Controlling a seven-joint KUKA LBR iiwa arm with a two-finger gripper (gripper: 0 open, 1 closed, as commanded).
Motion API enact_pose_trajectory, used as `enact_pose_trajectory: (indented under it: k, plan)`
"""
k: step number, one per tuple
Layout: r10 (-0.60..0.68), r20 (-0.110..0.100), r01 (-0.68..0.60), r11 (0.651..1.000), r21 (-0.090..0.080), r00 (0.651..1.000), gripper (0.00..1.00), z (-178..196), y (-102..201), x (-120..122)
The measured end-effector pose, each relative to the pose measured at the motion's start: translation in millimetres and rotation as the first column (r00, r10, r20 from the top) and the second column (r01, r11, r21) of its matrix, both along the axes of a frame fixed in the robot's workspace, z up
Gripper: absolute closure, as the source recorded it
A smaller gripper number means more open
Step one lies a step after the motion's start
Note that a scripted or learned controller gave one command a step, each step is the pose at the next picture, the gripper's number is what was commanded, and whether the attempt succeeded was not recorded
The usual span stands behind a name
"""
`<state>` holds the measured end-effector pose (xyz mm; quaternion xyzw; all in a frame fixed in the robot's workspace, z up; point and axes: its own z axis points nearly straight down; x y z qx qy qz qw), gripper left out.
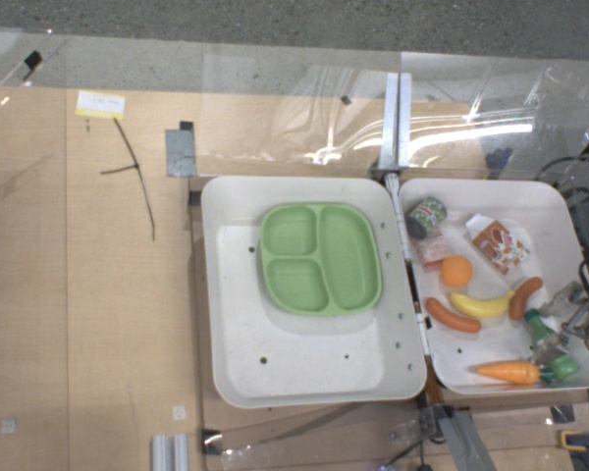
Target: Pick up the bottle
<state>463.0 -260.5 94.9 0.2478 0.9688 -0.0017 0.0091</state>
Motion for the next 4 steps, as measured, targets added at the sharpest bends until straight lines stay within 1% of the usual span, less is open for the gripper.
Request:
enact_pose_trajectory:
  k: [1, 2, 3, 4]
  plan:
    - [0.037, 0.001, -0.037, 0.999, -0.001, 0.999, 0.00, 0.3, 0.5, 0.7]
    - [0.109, 0.002, -0.109, 0.994, -0.002, 0.994, 0.00, 0.9, 0.4, 1.2]
    - [0.321, 0.002, -0.321, 0.947, -0.006, 0.947, 0.00, 0.8, 0.9, 1.6]
    - [0.316, 0.002, -0.316, 0.949, -0.004, 0.949, 1.00, 11.4, 1.0, 1.4]
